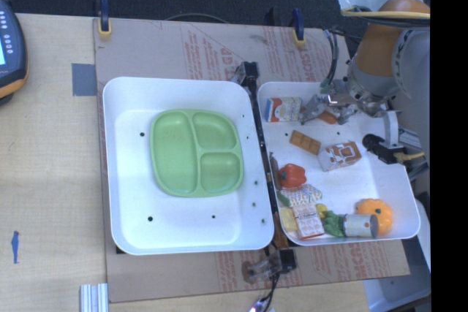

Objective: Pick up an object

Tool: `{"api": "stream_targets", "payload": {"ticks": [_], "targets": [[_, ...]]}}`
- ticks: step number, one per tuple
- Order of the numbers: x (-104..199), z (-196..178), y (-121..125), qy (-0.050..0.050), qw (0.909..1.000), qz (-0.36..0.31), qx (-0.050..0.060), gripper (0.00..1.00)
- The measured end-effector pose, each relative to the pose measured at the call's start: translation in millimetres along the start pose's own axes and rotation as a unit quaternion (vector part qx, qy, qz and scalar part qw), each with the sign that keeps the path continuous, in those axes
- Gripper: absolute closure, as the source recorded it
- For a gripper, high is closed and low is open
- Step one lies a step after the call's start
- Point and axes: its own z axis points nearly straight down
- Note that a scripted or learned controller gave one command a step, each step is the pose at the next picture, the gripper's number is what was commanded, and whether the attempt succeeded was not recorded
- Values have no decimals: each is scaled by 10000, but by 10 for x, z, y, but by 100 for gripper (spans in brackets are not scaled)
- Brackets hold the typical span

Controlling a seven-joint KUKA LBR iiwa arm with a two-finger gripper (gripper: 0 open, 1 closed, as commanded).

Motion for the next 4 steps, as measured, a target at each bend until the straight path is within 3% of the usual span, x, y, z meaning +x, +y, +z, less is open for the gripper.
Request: {"api": "stream_targets", "payload": {"ticks": [1,2,3,4], "targets": [[-436,-7,1,-7,10000,20,-23,0],[-432,-115,2,-9,10000,-1,-17,100],[372,-1273,25,6,10000,-20,-71,100],[331,-1192,1,2,10000,8,-15,0]]}}
